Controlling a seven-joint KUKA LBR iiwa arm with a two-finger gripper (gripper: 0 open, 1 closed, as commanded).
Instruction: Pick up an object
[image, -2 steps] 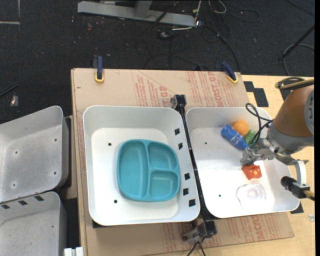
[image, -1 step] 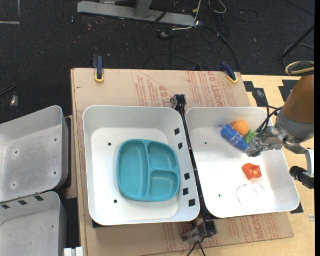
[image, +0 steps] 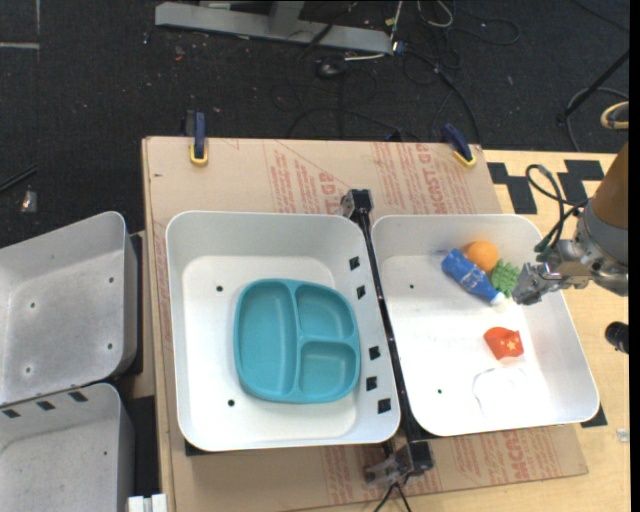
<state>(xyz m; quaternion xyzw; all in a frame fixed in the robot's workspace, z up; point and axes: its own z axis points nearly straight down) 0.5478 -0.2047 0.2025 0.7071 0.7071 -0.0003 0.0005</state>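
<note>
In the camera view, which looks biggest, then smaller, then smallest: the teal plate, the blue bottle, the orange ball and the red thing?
1. Teal plate, by far the largest.
2. Blue bottle.
3. Red thing and orange ball look about alike; the ball is partly hidden behind the bottle, so I won't rank them.

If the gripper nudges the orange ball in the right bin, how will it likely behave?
The orange ball looks round, so it would probably roll. It lies against the blue object, which may block rolling that way. It is small, so likely light.

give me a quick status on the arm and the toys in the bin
Gripper low at right bin's right rim, beside green toy. Nothing seen held. Blue bottle and orange ball crowd green toy; red toy sits apart.
</note>
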